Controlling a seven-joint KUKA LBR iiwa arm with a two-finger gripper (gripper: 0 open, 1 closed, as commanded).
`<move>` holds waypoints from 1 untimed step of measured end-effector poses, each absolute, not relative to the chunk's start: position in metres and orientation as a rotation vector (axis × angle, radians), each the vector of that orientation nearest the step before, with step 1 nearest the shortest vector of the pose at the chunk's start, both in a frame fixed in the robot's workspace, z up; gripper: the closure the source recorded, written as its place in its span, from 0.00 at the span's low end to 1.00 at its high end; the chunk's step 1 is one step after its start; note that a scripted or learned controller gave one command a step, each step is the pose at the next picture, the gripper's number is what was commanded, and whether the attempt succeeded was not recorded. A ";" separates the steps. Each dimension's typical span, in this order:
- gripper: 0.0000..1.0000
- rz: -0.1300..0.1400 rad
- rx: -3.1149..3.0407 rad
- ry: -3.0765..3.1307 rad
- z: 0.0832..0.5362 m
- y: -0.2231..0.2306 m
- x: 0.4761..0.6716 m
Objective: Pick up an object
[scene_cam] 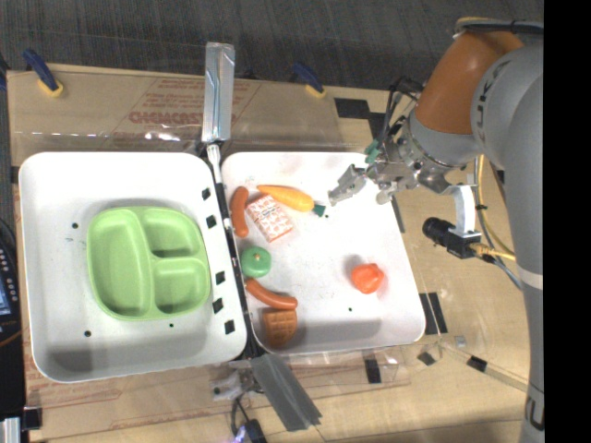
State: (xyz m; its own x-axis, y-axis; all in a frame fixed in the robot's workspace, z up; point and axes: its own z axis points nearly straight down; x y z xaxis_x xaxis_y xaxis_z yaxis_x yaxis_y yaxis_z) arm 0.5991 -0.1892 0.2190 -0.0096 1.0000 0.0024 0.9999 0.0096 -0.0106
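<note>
Left bin (pixel 42 247): holds a green divided tray (pixel 148 261), near the middle, nothing on it.
Right bin (pixel 406 293): the pickable things lie here, most of them crowded along its left wall.
Left-wall cluster: a sausage (pixel 240 210), a yellow-orange carrot (pixel 286 197), a small red-and-white box (pixel 270 220) touching the carrot, a green round toy (pixel 256 263), a second sausage (pixel 271 295), a brown bread piece (pixel 279 324).
Lone item: an orange-red pepper-like toy (pixel 367 278), well apart from the rest.
Jaws (pixel 343 190): poised just right of the carrot's tip; they appear slightly parted with nothing between them.
Risk: closing here likely catches air or only the carrot's tapered, slippery end; the neighbouring box could be nudged.
</note>
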 end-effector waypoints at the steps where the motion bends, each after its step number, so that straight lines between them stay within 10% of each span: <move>1: 0.00 0.000 -1.895 -2.508 0.095 -0.138 0.623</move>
State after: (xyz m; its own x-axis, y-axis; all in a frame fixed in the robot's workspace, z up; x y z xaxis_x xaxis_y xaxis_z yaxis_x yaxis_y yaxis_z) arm 0.6226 -0.1383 0.0953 -0.2729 0.9620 -0.0013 0.9620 0.2729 0.0009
